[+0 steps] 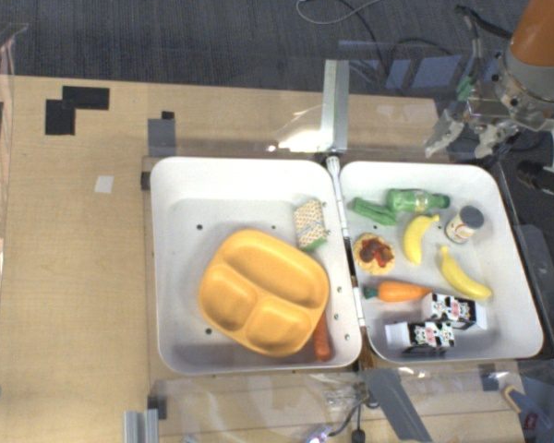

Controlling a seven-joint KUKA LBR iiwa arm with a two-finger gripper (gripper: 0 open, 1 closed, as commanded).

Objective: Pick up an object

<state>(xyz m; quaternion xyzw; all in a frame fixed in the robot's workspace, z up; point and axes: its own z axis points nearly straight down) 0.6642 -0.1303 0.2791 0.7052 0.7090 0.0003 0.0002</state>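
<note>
Camera view: the gripper (471,137) hangs at the upper right of the frame, above the far rim of the right bin (526,326), below the arm's orange band (543,26). Two pale fingers splay outward with a clear gap between them and nothing sits in that gap, so the tool stands open and holds nothing. It is outside the bin's floor, which I judge to be an approach or standby position, not a grasp. The candidate objects lie in the right bin: a green bottle (417,199) on its side near the top, a dark green vegetable (375,212) just left of it, two bananas (418,236) (463,275) in the centre, a small round tin (463,224) at upper right, a carrot (399,292), a round pastry (376,252) near the divider, and two black and white cartons (434,326) at the bottom. They are scattered loosely, most lying apart, which favours a top-down grasp. The left bin (166,247) holds a large yellow compartment tray (263,291), upturned and resting against the lower right wall, with a patterned packet (309,223) just above it and an orange item (321,340) partly tucked under its edge. Nearest to the gripper are the bottle and the tin; the pick is not yet begun
</note>
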